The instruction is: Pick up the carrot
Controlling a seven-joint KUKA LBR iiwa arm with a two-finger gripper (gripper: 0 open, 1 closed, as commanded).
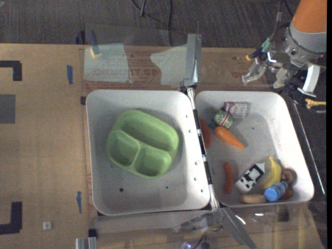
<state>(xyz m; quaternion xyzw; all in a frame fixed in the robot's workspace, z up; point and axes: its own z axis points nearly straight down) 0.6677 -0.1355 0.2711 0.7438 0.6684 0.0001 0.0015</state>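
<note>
The carrot (229, 137) is lying in the right bin (270, 123), towards its upper left part, slanting with the thick end up-left just beside a small green-and-white packet (223, 119) and the thin tip pointing down-right onto bare bin floor. It is looking like a light, stiff plastic toy with a smooth, tapering skin, so it is probably going to slip if squeezed near the tip; taking it across the thicker middle, with the jaws set crosswise to its length, seems the safer hold. A reddish sausage-like piece (206, 133) is lying near it along the bin's left wall. The pincer (270, 69) is hanging above the counter beyond the bin's far rim, well apart from the carrot, and appears released, grasping nothing.
</note>
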